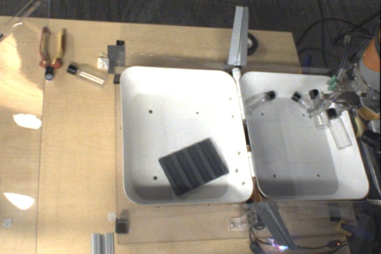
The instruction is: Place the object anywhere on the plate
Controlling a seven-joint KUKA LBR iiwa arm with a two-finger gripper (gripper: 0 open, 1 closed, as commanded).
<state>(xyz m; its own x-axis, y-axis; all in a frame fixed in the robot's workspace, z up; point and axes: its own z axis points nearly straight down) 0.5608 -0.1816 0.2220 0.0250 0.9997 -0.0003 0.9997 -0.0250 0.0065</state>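
Observation:
A dark grey ridged plate [193,166] lies tilted in the front part of the left bin [137,128]. Several clear vials with black caps lie in the far part of the right bin [297,181]: one [262,98] at the left, one [300,99] in the middle, and a larger one [339,131] toward the right. The arm with its orange band [373,59] reaches in at the right edge. Its gripper [334,99] sits low over the bin's far right corner, just above the larger vial and close to the small capped vials there.
Red-handled pliers [50,50] and a loose vial [86,73] lie on the wooden bench at the far left. A metal post [239,38] rises behind the gap between the bins. Cables run along the right side.

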